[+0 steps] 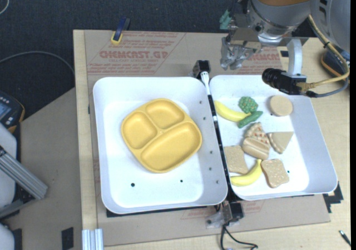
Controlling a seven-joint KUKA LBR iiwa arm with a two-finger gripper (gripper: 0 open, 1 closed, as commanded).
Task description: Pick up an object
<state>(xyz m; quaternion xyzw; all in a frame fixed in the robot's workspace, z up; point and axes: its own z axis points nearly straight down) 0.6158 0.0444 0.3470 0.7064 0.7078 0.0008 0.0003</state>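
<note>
My tool [232,60] hung above the right bin's [317,132] far rim; I couldn't tell its state. The food toys, like the banana [229,111], lay loose below, awaiting a pick.

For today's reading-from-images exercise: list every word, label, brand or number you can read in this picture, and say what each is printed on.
"CHEMCAST GP", in red print, partly blurred, on the brown paper-covered board under the two shallow white bins.
Smaller red lines above and below that word: too blurred to read.
Red print on the same board beside the end effector: partly hidden, unreadable.
Fine red print along the board's front edge: too small to read.
</note>
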